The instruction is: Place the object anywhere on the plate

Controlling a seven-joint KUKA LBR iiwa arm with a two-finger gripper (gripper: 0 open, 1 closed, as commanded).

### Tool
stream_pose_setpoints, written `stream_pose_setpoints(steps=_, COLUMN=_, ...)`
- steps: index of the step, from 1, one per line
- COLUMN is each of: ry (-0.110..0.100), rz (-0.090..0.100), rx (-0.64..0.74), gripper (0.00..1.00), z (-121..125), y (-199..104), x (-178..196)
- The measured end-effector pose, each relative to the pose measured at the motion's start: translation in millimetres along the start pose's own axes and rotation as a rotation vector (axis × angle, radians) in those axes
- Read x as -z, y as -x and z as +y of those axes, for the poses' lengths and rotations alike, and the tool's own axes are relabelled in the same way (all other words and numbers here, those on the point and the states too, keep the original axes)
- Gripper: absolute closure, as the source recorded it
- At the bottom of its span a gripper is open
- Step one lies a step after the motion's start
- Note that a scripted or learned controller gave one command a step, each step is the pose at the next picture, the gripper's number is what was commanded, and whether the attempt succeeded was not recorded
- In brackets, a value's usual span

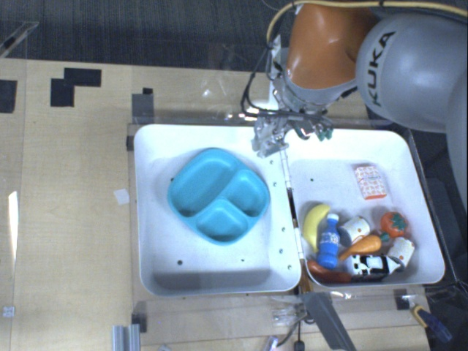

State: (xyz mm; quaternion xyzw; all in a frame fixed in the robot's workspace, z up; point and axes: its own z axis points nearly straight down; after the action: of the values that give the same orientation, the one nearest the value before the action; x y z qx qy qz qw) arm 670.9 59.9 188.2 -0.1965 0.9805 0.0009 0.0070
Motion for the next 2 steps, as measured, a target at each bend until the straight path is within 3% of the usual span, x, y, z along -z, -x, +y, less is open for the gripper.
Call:
stream_pose_setpoints(steps=1, ry=0.003, rz=0.006, rx=0.378, gripper=1.00, z=83.1, y=-62.8, x=-0.7)
stream_pose_setpoints(steps=2, ry=0.004, rz=0.001, rx=0.561, gripper=1.00, z=88.0, y=0.5, x=-24.0)
